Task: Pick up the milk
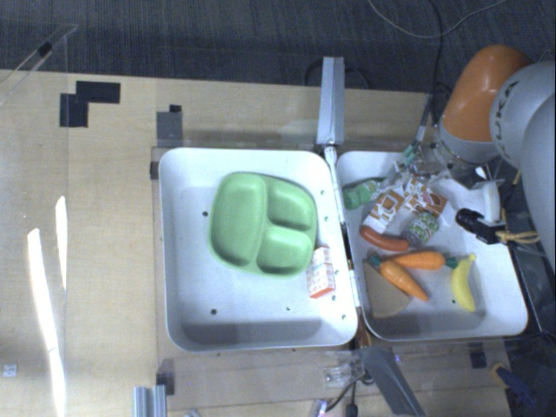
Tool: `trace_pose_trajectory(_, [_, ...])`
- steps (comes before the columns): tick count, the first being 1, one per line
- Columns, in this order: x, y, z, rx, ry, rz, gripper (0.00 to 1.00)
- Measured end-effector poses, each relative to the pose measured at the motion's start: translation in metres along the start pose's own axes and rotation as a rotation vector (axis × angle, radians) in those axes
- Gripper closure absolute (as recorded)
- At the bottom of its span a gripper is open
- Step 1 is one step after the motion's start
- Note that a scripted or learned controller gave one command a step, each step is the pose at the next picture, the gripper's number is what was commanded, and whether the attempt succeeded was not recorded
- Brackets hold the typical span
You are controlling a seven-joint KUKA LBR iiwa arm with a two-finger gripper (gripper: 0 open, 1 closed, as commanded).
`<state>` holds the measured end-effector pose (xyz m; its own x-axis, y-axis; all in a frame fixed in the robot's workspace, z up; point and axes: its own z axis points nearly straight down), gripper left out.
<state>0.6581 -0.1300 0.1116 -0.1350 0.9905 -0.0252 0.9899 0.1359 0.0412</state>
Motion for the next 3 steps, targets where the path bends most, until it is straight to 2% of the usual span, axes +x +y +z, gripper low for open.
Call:
trace_pose_trajectory(1, [-0.01,0.002,0.002,-0.007,0.016,-0.105,0.0])
trace_pose_trajectory(2, [0.027,0.001,-0.166,0.027,0.028,-0.341,0.0])
trace_pose_trajectory(3, [0.036,0.018,-0.168,0.027,0.029,-0.343,0.0])
